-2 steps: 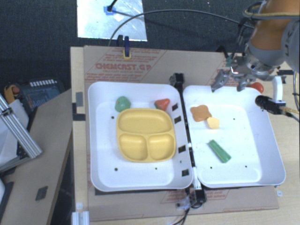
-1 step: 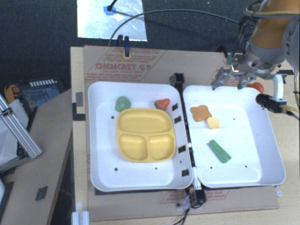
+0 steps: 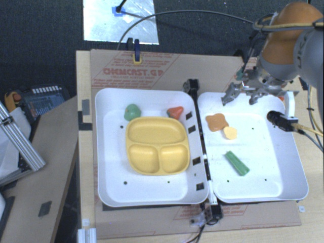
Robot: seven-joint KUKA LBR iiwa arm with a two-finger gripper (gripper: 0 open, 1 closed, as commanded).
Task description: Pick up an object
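Note:
My gripper (image 3: 241, 97) hangs over the back edge of the right bin (image 3: 283, 186), its two fingers spread apart with nothing between them. Below and left of it in that bin lie an orange flat piece (image 3: 216, 121) and a small yellow piece (image 3: 230, 132) touching it. A green stick (image 3: 237, 163) lies nearer the bin's front. The left bin (image 3: 109, 186) holds a yellow divided tray (image 3: 157, 145), with a green lump (image 3: 132, 111) and a red-orange piece (image 3: 175, 112) behind it.
A black divider (image 3: 198, 135) runs between the bins. A black cable connector (image 3: 280, 119) juts in over the right bin's right side. Cardboard lies under the bins, a foil sheet (image 3: 120, 13) behind them, and metal hardware (image 3: 17, 140) at far left.

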